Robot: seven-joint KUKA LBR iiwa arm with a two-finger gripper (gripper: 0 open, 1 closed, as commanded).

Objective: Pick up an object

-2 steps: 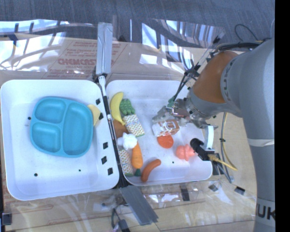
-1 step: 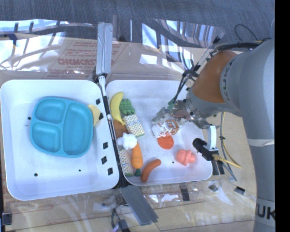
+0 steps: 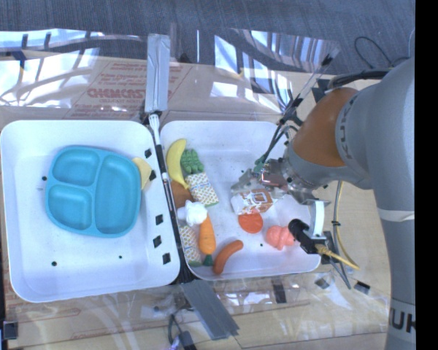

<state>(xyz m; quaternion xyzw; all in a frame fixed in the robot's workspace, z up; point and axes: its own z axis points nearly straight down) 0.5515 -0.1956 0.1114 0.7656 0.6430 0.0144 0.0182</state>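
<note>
My gripper [image 3: 254, 184] is low over the middle of the right bin [image 3: 226, 133], reaching in from the right. Directly under it lies a small white and orange packet [image 3: 256, 202]; I cannot tell whether it is touched. A red round slice [image 3: 251, 222] sits just below the packet, and a pink toy [image 3: 278, 237] is to its right. Along the bin's left side lie a banana [image 3: 174, 159], a green toy [image 3: 191, 160], a patterned cracker [image 3: 202, 189], a white piece [image 3: 196, 213], a carrot [image 3: 206, 235] and a sausage [image 3: 228, 255].
The left bin [image 3: 29, 268] holds a blue divided plate [image 3: 93, 190] with a yellow piece [image 3: 144, 170] at its right edge. A ridge with black clips [image 3: 160, 217] separates the bins. Cables and a black fitting [image 3: 304, 235] hang by the right bin's lower right corner.
</note>
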